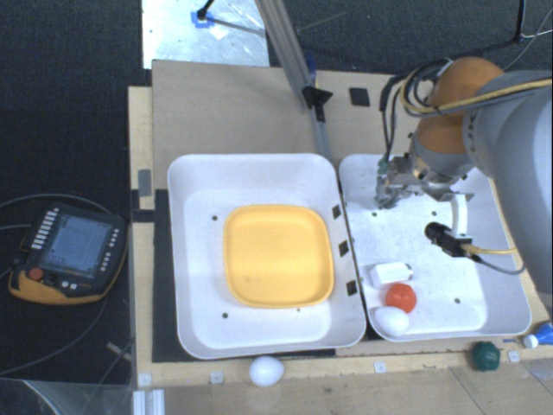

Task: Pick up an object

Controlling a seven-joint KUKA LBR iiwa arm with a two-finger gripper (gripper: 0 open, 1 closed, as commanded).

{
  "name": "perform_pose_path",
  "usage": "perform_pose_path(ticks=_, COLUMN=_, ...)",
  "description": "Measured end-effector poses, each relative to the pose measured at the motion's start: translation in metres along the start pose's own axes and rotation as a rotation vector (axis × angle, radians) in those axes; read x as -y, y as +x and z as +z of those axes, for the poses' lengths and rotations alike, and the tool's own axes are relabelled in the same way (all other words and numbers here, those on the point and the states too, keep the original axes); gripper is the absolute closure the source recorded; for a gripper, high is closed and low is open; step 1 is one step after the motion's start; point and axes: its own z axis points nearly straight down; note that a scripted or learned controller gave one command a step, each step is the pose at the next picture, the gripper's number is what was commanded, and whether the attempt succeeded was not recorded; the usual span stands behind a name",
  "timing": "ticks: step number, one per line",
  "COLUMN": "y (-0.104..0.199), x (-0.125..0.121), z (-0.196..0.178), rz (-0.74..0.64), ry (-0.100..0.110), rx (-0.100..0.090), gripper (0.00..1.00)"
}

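Over the right bin's (505, 258) far left corner, my pincer (390, 193) hangs low; can't tell its state. Targets cluster at the near edge: white block (391, 273), orange ball (400, 297), white egg (390, 321), well apart from me.

- My arm (510, 119): grey, orange band.
- Both bins (194, 232): white.
- Plate (278, 255) in bin at nine o'clock: yellow.
- Ball (400, 297): orange-red.
- Block (390, 274) and egg (391, 321): white.
- Bench (233, 102): tan.
- Ball at five o'clock (486, 355): dark green.

Bench (233, 102) w/ 2 white bins (194, 258) (510, 301); white egg (266, 371), green ball (486, 355).
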Motion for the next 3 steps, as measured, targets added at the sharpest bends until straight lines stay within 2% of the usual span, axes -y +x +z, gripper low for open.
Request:
perform_pose_path(ticks=1, y=0.002, x=-0.006, z=-0.044, rz=-0.001, ry=-0.002, rx=0.000, gripper=1.00)
perform_pose_path(ticks=2, y=0.011, x=-0.008, z=-0.104, rz=-0.002, ry=-0.004, rx=0.000, gripper=1.00)
perform_pose_path(ticks=3, y=0.013, x=-0.002, z=-0.149, rz=-0.001, ry=-0.002, rx=0.000, gripper=1.00)
